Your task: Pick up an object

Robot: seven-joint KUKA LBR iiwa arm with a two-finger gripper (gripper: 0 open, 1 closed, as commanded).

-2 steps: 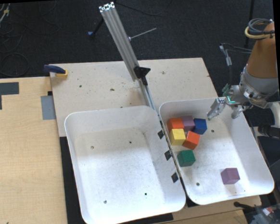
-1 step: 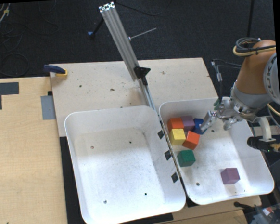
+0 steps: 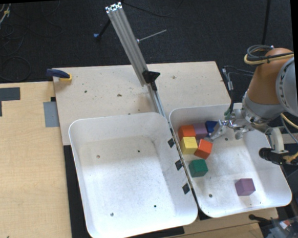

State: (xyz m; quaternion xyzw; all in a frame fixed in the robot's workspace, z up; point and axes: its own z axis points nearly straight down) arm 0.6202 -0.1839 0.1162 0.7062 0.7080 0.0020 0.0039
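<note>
The task looked barely begun, with nothing lifted and every object lying on a bin floor. The arm (image 3: pixel 269 86) reached in from the right over the right bin (image 3: pixel 268 201), and its gripper (image 3: pixel 227 128) hung low near the far side of that bin, just to the right of a cluster of blocks. Whether its fingers were apart or together could not be told from this slanted view; the metal parts at the tip were too small and tangled to read, and no block showed between them. The cluster sat against the left wall of the right bin: an orange block (image 3: pixel 187 131) farthest back, a yellow block (image 3: pixel 189 144) touching it on the near side, a pale purple block (image 3: pixel 200 130) and a dark blue block (image 3: pixel 211 126) to their right, a tilted orange-red block (image 3: pixel 204 148) just nearer, and a green block (image 3: pixel 198 167) nearer still. The dark blue block lay closest to the gripper, just beside its tip, so it seemed the likeliest target, though that was only a guess. A single purple block (image 3: pixel 244 186) sat well apart in the near right part of the same bin. The left bin (image 3: pixel 88 131) took no part. Closing on a block, securing it and raising it all remained to be done.
</note>
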